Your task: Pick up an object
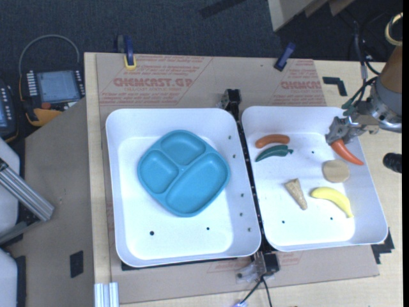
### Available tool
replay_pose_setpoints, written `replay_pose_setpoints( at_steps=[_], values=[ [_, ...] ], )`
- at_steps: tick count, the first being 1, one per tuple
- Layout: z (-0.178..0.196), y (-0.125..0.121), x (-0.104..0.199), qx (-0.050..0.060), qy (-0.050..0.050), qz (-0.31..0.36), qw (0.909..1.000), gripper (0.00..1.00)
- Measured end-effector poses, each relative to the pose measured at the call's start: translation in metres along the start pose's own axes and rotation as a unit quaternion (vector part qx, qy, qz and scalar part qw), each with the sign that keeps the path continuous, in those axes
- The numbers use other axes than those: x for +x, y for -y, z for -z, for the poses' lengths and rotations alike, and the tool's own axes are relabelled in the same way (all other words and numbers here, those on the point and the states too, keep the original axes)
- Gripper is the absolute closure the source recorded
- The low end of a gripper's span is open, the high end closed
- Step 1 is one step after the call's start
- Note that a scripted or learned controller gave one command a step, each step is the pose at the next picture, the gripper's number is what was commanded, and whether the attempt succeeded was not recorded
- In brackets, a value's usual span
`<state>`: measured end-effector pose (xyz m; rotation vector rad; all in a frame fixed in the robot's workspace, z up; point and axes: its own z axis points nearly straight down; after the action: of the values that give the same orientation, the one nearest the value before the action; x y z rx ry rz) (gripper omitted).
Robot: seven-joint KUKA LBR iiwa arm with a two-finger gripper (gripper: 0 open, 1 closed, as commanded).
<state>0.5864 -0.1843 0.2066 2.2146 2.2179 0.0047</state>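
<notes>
Holding a blue plate (184, 181), left bin (121, 139); tool (340, 133) state unclear.

Both bins, left (118, 190) and right (367, 226): white plastic, smooth, slight gloss. Blue divided plate (184, 171) in left bin: smooth plastic, semi-matt. Toy foods in right bin look like plastic: banana (333, 199) and orange carrot (348, 151) glossy, tan cone (296, 192) rougher, matt. Bench top (96, 126): brown cardboard w/ printed red text, matt. Gripper (339, 130): grey metal.
</notes>
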Motion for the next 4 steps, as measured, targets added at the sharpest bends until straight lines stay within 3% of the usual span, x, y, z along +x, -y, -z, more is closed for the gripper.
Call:
replay_pose_setpoints(
  at_steps=[1, 3, 4],
  values=[
    [0.022, -0.001, 0.0, 0.001, 0.0, 0.0, 1.0, 1.0],
    [0.029, -0.014, 0.089, 0.002, -0.002, 0.002, 1.0, 1.0],
    [0.016, -0.02, 0.146, 0.005, -0.003, 0.002, 1.0, 1.0]
  ],
)
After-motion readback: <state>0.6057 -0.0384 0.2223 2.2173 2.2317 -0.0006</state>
